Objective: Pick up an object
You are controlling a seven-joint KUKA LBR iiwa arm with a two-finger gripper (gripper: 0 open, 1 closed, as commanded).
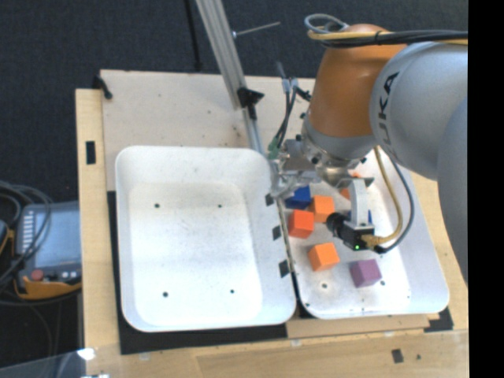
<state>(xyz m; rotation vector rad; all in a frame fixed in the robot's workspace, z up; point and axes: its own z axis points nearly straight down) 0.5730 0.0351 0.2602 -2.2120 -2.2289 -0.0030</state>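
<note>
My gripper [297, 178] hangs below the orange wrist band over the upper left part of the right bin [409, 290]. A blue block [298, 200] lies directly under it, partly covered by the gripper body. Just right of the blue block sits an orange block [324, 205], and a darker orange block [301, 224] lies just below it. Another orange block [324, 256] and a purple block [365, 272] rest further toward the bin's front. The arm hides the far part of this bin.
The left bin [197, 235] stands beside the right one, their walls meeting near the gripper. A slanted metal post [224, 46] rises behind the bins. A black cable with a small box [354, 233] hangs from the wrist over the blocks.
</note>
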